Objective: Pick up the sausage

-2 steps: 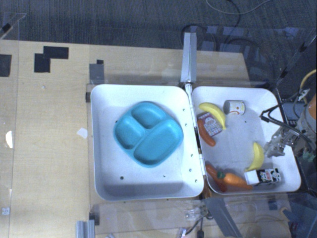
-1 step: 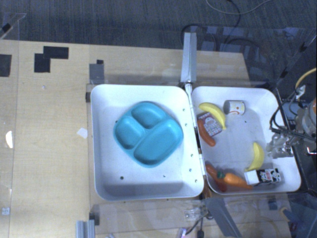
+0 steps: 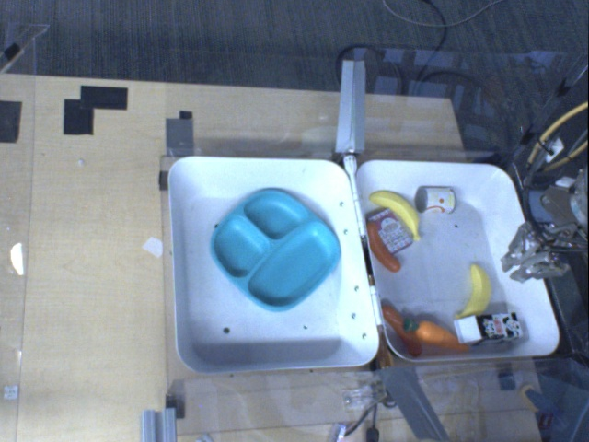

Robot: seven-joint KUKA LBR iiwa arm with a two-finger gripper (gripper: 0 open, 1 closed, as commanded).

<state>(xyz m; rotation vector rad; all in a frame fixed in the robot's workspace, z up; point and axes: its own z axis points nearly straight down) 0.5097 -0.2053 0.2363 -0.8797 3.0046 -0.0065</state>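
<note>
The sausage [image 3: 386, 255] is a reddish-orange link lying at the left side of the right bin [image 3: 460, 279], close to the divider. A dark labelled packet [image 3: 391, 231] lies over its upper part. My gripper [image 3: 533, 255] hangs over the right rim of that bin, far to the right of the sausage, with nothing visibly held.
A yellow banana [image 3: 398, 208] and a small tipped can [image 3: 436, 199] lie at the back of the right bin. A second banana [image 3: 478, 289], a small carton [image 3: 489, 327], a carrot [image 3: 434, 334] and a red item [image 3: 396, 319] lie at the front. The left bin [image 3: 198, 330] holds a blue divided plate [image 3: 275, 248].
</note>
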